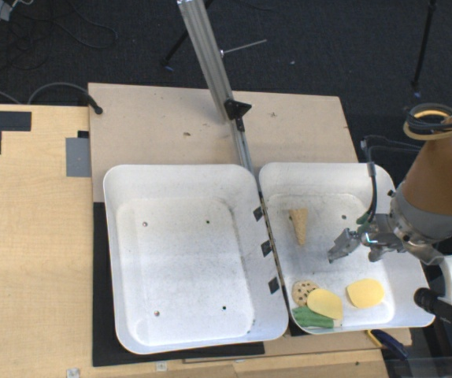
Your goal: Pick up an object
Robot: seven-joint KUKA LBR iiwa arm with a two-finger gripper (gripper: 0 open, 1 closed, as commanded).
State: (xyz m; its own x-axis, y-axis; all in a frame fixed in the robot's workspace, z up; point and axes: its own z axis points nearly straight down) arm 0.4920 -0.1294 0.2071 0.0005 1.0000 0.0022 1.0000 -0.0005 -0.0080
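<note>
The right bin (320, 181) holds a tan ice-cream cone (298, 225) lying near its middle left. Along its front edge lie a brown cookie (301, 290), a yellow oval piece (325, 302), a green pea pod (313, 318) and a second yellow piece (365, 293). My gripper (342, 248) hangs over the right half of this bin, to the right of the cone and above the yellow pieces. Nothing shows between its fingers.
The left bin (180, 258) sits beside it, with a black-clipped divider edge (264, 246) between the two. A slanted aluminium rail (210, 61) rises behind the bins. The arm's orange band (437, 176) fills the right side.
</note>
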